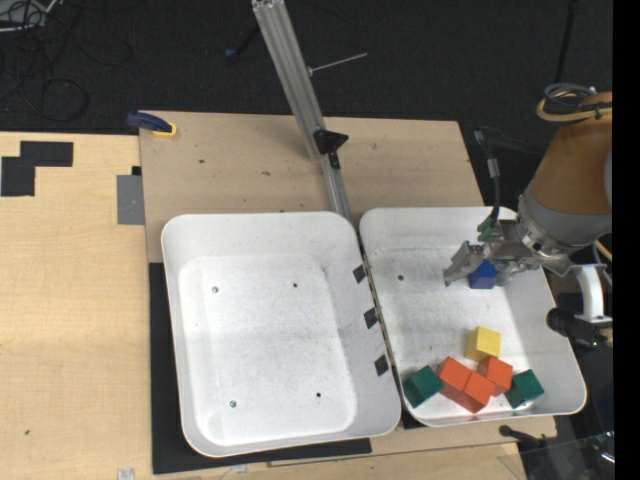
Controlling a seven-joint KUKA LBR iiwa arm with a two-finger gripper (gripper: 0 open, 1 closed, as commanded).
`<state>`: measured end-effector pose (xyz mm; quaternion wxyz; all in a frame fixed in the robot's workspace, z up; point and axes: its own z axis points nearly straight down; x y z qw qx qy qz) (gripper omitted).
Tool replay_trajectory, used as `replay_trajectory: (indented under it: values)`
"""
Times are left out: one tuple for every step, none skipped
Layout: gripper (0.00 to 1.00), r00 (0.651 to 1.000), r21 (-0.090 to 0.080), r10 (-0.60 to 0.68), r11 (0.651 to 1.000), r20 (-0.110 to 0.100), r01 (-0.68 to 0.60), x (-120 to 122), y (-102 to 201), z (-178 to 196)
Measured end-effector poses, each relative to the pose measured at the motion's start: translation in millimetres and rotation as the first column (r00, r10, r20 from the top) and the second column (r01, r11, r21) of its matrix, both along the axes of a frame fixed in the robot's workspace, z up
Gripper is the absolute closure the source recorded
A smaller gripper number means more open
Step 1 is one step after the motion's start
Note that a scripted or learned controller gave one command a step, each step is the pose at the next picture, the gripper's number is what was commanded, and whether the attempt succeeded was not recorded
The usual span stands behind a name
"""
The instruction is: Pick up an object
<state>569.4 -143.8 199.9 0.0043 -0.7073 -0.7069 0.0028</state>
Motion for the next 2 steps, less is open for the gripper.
replay_trajectory:
  values:
    - [0.00,1.000,0.000,0.000,1.000,0.001,0.000,-11.4,0.7,-51.3]
    - [0.00,1.000,0.000,-0.001,1.000,0.001,0.001,-13.4,1.8,-105.7]
